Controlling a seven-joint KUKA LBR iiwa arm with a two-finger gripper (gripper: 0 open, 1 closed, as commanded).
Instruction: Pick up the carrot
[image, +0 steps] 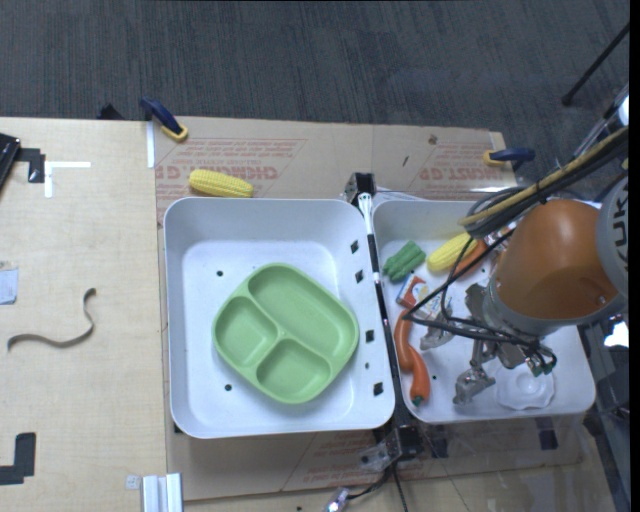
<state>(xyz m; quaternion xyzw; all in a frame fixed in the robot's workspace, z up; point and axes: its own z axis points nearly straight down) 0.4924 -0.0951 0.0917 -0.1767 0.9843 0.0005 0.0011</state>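
Note:
A long orange-red tapered vegetable, which I take for the carrot (410, 362), lies along the left wall of the right bin (570, 405), slightly curved, with its lower end near the front corner. My gripper (470, 384) hangs low in the right bin's front part, about a hand's width right of the carrot and apart from it. I see nothing held in it. The orange wrist band and cables hide the bin's middle. A second slim orange piece (470, 257) pokes out beside a yellow corn cob (448, 253) at the back.
A green vegetable (403, 261) and a small orange-and-white item (410, 292) lie at the right bin's back left. A clear plastic object (525, 390) sits right of the gripper. The left bin (185, 330) holds a green divided plate (285, 332). Another corn cob (220, 183) lies behind it.

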